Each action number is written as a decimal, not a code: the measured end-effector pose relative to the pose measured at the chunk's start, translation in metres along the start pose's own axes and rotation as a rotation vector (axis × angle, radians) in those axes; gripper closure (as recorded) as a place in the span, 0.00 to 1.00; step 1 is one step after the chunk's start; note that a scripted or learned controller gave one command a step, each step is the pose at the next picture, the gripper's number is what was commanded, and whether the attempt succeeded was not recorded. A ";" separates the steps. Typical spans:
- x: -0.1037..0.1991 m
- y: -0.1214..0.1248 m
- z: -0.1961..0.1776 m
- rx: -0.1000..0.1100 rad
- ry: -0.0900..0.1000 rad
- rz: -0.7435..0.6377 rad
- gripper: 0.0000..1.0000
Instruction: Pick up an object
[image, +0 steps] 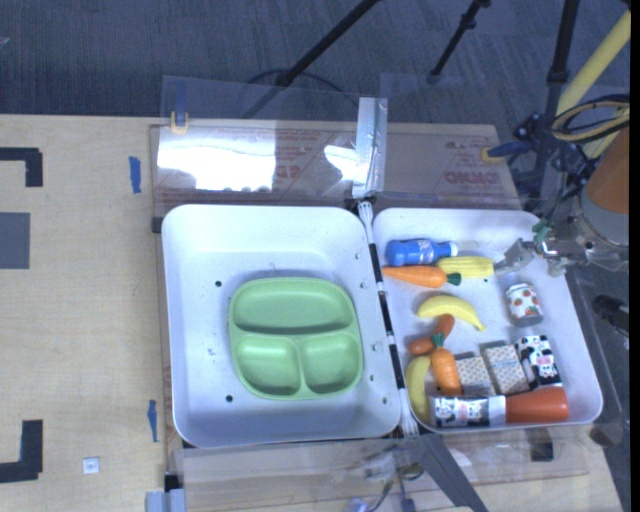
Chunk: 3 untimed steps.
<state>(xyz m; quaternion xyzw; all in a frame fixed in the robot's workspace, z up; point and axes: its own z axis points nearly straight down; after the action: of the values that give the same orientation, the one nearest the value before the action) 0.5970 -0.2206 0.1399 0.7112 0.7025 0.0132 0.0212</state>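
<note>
The right white bin (585, 345) holds several toy foods. A blue bottle (415, 251) lies at its back left, with an orange carrot (412, 277) and a yellow corn cob (467, 267) just in front of it. A banana (450, 308) lies mid-bin, and a small white and red cup (521, 301) stands to its right. My gripper (527, 252) hangs over the bin's back right corner, right of the corn and behind the cup, with nothing seen in it.
The left bin (190, 300) holds a green divided plate (295, 335). The right bin's front is crowded: a second carrot (445, 367), a yellow banana (417, 385), small boxes (495, 368), a cow-patterned item (538, 358) and an orange bottle (525, 405). Clear panels (260, 150) stand behind.
</note>
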 end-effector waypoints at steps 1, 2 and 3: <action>0.000 0.000 0.000 -0.001 -0.001 -0.006 0.00; 0.000 0.000 0.001 -0.001 -0.001 -0.010 0.00; 0.000 -0.001 0.001 -0.001 -0.001 -0.024 0.00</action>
<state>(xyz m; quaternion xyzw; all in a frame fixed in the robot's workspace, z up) 0.5964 -0.2206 0.1392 0.7026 0.7111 0.0128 0.0219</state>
